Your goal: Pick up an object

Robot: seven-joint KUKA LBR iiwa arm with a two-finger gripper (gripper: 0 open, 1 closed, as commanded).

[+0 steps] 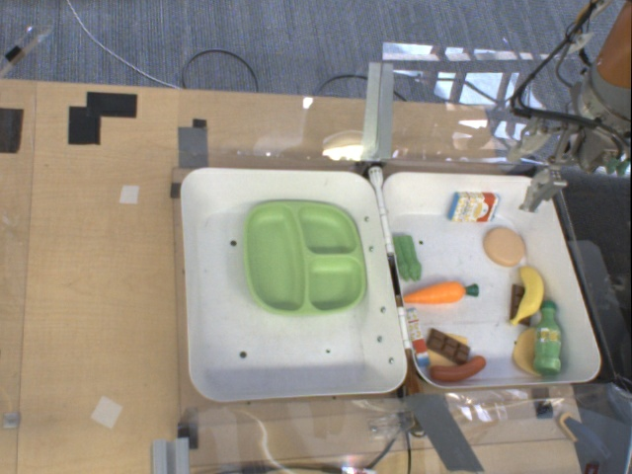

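Divided plate (303, 257) in left bin (207, 363); carrot (436, 293) in right bin (578, 294).

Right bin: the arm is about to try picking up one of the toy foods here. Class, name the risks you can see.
1. Crowding: the banana, the bottle and a dark bar lie packed together by the right wall, so the hand may nudge or take a neighbour.
2. The green piece lies against the divider, which may leave little room to close around it.
3. The cookie looks flat and may slip out.
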